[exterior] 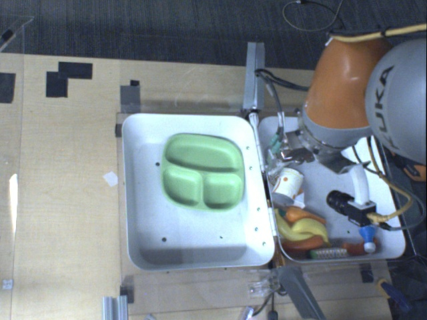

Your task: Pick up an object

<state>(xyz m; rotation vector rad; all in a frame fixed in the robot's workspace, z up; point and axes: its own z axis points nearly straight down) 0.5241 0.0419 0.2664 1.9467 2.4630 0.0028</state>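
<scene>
Robotics lab: KUKA arm (373, 79) over 2 white bins (133, 199) on wood bench (60, 179), loose cables.

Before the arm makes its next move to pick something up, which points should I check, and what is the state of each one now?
1. Gripper is over the right white bin, where the loose objects lie: ok.
2. Something to pick is near: the white paper cup with an orange rim lies on its side just below the gripper: ok.
3. Fingers open or shut: cannot tell, the metal parts are too cluttered.
4. An object already between the fingers: cannot tell.
5. Other targets are free: the yellow banana-shaped toy lies against an orange piece, crowded: not ok.
6. The green three-compartment tray sits flat in the left white bin, apart from the arm: ok.
</scene>
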